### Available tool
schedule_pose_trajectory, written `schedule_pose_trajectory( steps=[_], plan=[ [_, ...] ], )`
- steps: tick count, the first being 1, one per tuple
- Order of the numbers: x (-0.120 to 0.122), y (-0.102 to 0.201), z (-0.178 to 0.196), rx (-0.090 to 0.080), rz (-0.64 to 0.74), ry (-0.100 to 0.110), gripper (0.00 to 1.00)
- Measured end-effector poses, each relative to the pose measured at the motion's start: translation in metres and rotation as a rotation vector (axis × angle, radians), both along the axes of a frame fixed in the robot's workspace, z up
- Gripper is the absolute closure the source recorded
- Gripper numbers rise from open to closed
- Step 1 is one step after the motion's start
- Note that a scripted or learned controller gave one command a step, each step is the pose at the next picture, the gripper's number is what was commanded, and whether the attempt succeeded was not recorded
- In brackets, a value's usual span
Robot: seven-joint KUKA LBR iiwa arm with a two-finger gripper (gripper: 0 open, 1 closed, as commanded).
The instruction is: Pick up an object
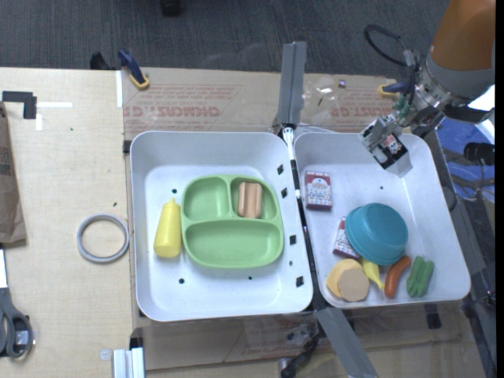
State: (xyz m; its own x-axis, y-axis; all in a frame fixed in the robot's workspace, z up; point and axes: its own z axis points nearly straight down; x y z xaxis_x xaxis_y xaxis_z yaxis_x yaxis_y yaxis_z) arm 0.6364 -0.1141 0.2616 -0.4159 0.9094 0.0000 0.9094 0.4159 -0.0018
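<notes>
Camera view from overhead catches the gripper at the upper right of the frame, a blocky grey-and-black head hanging over the top edge of the right bin; I cannot tell from here how it is set, and nothing shows clamped in it. Behind it the arm rises out of the top right corner, smooth orange band over grey metal, with loose black cables looping beside it.

Below the gripper, in the right bin's glossy white plastic, a small red and white carton lies flat near the left wall. Lower down sits a rounded teal bowl, turned upside down, partly covering another red packet. At the bin's lower edge cluster a tan round disc, a yellow piece, an orange-red sausage shape and a green pod-like toy.

The left bin holds a light green divided tray with three compartments; a pinkish hot dog rests in its upper right one. A smooth yellow bottle shape lies just beside the tray's left rim.

On the pale wooden bench at left lies a grey ring.
</notes>
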Motion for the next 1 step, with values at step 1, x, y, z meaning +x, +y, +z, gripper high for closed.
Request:
schedule_pose_trajectory(
  steps=[1],
  plan=[
    [-0.0220,0.0558,-0.0451,0.000,-0.100,0.003,1.00]
  ],
)
